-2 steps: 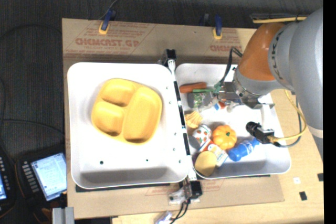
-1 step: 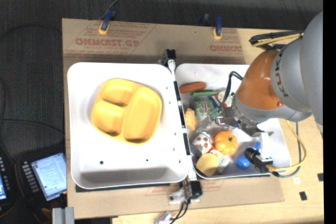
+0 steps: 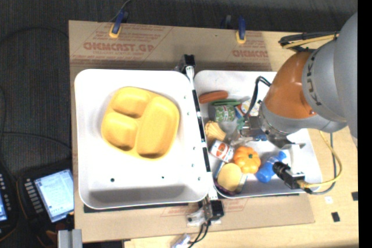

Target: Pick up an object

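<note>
we are looking down on the desk [image 3: 116,46], a brown board with red lettering, clamped at its far edge. the arm [image 3: 325,84] is reaching in from the right, its grey body and orange band hanging over the right bin [image 3: 311,154]. the left bin [image 3: 93,183] is sitting beside it, the two rims touching along the middle. in the left bin a big yellow tray [image 3: 140,122] with three hollows is lying alone, tilted a little.

the hand [image 3: 249,125] is hovering low over the middle of the right bin, and we cannot tell how it is set, because the wrist is covering it from above.

the things to pick are crowding the left half of the right bin. a green packet [image 3: 224,110] is lying just left of the hand, with a red sausage [image 3: 213,96] beyond it near the far wall. a pale cone-shaped piece [image 3: 214,130] is resting against the dividing rim. nearer us a small red and white can [image 3: 222,151] is lying beside an orange pumpkin [image 3: 246,160], and a yellow lemon [image 3: 229,176] is sitting in the near corner, touching the pumpkin. a blue toy [image 3: 268,168] is lying just right of the pumpkin.
</note>
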Robot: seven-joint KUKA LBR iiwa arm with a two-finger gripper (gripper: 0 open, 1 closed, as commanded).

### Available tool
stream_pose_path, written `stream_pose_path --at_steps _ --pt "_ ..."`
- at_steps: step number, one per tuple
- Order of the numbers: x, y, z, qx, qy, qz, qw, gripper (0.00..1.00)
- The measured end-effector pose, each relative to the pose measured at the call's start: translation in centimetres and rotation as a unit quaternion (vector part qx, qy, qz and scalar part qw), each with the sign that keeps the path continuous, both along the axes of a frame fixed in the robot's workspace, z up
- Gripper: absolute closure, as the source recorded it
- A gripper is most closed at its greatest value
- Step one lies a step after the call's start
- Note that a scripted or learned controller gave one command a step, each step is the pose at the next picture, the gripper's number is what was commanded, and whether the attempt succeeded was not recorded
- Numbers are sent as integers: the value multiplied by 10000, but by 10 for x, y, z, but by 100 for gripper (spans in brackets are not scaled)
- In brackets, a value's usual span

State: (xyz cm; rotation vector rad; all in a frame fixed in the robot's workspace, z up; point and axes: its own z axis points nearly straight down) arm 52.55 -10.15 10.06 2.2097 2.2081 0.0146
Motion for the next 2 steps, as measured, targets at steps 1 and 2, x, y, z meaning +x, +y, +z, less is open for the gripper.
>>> stream_pose_path --at_steps 1,2 --pt "29 72 84 30 88 14 10000 100" --pt "29 72 94 24 96 16 10000 100"
